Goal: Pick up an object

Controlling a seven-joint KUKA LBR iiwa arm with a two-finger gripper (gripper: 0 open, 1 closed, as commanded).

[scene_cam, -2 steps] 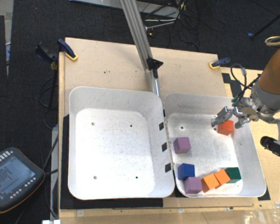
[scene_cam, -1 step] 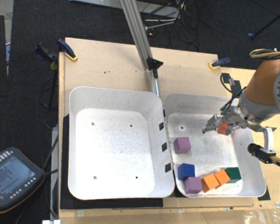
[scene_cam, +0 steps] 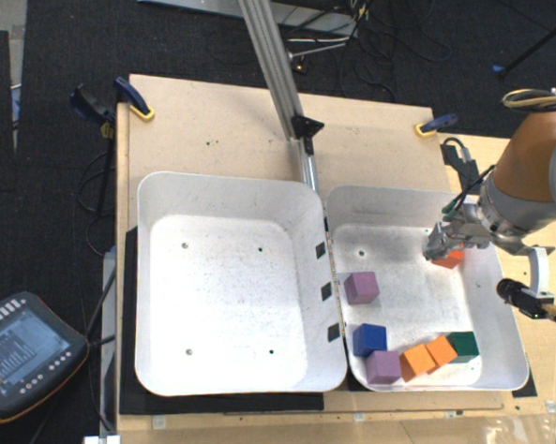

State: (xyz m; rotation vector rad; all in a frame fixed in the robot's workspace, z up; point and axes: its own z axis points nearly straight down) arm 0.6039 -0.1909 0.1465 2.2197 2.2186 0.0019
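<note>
My gripper hangs over the upper right part of the right bin, reaching in from the right. A red-orange block peeks out directly under its tip, mostly hidden by the gripper body. I cannot tell whether the block rests on the bin floor or is lifted. Other blocks in this bin: a purple block near the middle, a blue block, a second purple block, two orange blocks and a green block along the front wall.
The left bin sits beside the right one on the wooden bench. A metal pole slants down to the bins' shared back edge. A teach pendant lies at the lower left, off the bench.
</note>
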